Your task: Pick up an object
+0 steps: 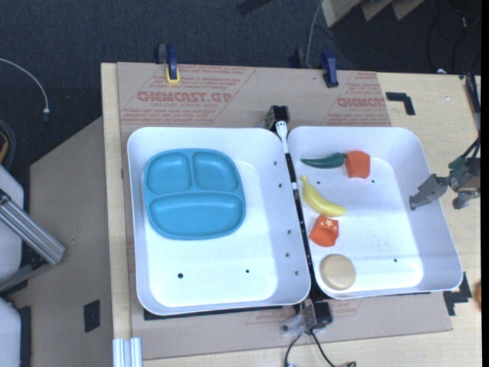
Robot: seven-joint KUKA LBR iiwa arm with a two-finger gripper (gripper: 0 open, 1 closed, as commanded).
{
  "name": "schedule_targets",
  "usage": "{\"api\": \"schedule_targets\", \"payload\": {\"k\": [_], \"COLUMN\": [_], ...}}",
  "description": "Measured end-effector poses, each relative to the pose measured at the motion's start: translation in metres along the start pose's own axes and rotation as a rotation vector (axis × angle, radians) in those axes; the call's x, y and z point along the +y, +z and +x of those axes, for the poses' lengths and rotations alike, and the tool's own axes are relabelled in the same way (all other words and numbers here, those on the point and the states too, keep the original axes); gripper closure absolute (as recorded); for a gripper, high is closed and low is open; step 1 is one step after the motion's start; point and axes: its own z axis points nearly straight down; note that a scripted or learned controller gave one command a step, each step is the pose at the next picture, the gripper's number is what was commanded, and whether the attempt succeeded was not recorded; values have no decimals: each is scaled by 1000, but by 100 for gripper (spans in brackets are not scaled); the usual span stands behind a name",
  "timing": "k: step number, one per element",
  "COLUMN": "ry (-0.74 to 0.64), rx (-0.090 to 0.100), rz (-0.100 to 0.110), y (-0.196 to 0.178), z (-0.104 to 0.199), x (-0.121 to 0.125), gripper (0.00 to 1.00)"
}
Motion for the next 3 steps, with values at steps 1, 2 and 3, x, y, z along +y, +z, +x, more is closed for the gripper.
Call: {"api": "schedule_targets", "payload": {"k": [1,2,3], "ry": [-4,-2,-4], "rx": [-3,0,0], "rz": [-10,-4,-5], "y": [-5,53,98], "z": [0,-6,-5], "x": [2,-4,2], "gripper": [0,0,0]}}
